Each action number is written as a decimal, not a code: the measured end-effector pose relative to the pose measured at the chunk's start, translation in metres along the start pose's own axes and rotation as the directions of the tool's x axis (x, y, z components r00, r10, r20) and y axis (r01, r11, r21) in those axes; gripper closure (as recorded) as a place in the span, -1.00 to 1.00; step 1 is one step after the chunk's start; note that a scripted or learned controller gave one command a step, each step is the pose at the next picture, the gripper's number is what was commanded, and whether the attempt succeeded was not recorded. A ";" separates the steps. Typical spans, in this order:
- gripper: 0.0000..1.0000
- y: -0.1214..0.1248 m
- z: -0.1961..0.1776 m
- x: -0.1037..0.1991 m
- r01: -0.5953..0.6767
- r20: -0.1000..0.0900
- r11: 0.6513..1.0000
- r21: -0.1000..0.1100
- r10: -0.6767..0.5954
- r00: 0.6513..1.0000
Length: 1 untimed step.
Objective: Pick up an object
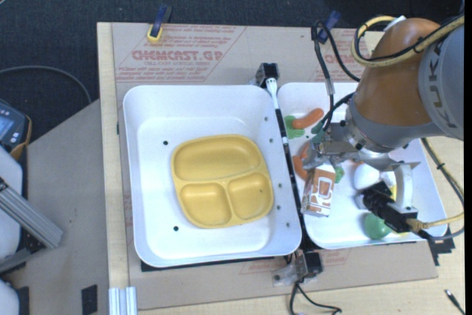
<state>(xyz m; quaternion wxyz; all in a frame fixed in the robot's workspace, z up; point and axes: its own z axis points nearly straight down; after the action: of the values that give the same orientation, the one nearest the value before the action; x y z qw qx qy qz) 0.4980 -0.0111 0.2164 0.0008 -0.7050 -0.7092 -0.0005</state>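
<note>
- Step in hand: the approach to a grasp. The arm (pixel 398 85) reaches over the right bin (pixel 335 229), with the gripper (pixel 321 151) low among the things near that bin's left wall.
- Gripper state: the wrist hides it from above, so it cannot be told whether it is released, clenched or grasping anything. Nothing is seen held.
- Task's thing, by judgement: the carton (pixel 319 193), brown and white, lying tilted in the right bin just below the gripper. The lower orange piece (pixel 300 158) just beside the gripper is the other candidate.
- Next move calls for: settling squarely on one item, closing on it alone, then lifting straight up clear of its neighbours and the bin wall.
- Bins: two, white, side by side and touching along the middle.
- Left bin (pixel 151 130): one yellow plate (pixel 221 179) with three compartments, all bare.
- Right bin, orange pieces: two, possibly toy carrots. The upper orange piece (pixel 311 116) has green at one end.
- Right bin, carton: one.
- Right bin, white item (pixel 365 175): one, rounded, partly under the arm.
- Right bin, green item (pixel 378 228): one, near the lower edge.
- More may lie hidden beneath the arm.
</note>
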 end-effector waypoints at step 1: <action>1.00 -0.002 -0.014 0.014 -0.004 0.002 1.000 -0.004 0.004 1.000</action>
<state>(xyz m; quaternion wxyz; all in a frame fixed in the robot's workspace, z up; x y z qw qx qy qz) 0.4962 0.0026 0.2305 -0.0012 -0.7062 -0.7080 -0.0012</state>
